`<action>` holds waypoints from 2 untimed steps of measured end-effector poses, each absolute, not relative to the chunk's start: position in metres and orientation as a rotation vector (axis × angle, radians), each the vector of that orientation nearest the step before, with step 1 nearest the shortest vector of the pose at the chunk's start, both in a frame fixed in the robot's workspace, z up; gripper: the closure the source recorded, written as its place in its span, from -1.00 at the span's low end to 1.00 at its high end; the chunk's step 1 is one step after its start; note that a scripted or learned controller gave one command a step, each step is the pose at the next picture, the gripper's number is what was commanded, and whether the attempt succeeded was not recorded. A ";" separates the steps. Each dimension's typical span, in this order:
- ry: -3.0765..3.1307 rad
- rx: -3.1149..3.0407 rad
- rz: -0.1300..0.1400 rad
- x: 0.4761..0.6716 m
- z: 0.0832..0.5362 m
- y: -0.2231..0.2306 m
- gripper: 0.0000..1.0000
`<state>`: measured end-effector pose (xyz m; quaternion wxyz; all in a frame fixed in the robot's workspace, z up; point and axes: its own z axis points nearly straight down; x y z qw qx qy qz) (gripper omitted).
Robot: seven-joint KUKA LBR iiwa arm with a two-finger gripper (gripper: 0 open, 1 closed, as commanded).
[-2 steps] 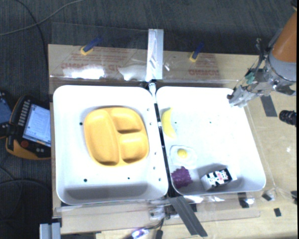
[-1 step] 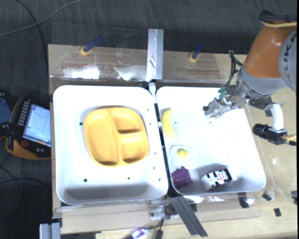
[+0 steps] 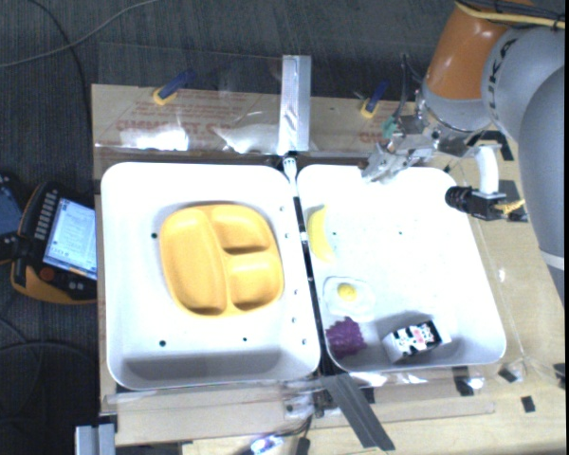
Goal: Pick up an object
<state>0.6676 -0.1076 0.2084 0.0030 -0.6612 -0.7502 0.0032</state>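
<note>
Fingers (image 3: 377,170) look parted with nothing between them; the gripper (image 3: 389,164) hangs over the right bin (image 3: 455,273) at its 12 o'clock rim, well apart from everything in it

Four candidates lie in that bin's lower left half. A banana (image 3: 316,232) sits at 9 o'clock against the wall, an egg (image 3: 348,295) near 7, grapes (image 3: 344,335) just beside it towards 6, and a box (image 3: 415,337) at 5 near the front wall. A yellow tray (image 3: 223,259) lies in the left bin (image 3: 133,349)

My pick would be the box. It looks light and stiff, with flat sides that should take a pinch across its short width, though its printed faces may be slick. The grapes look light and lumpy, possibly soft, so a grip across the middle could hold. The egg looks flat and thin, with little to close on. The banana hugs the wall, leaving scant room for one finger on that side
</note>
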 end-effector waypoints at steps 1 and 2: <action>-2.355 -2.070 0.011 0.573 0.216 -0.133 1.00; -2.280 -2.152 0.010 0.643 0.196 -0.119 1.00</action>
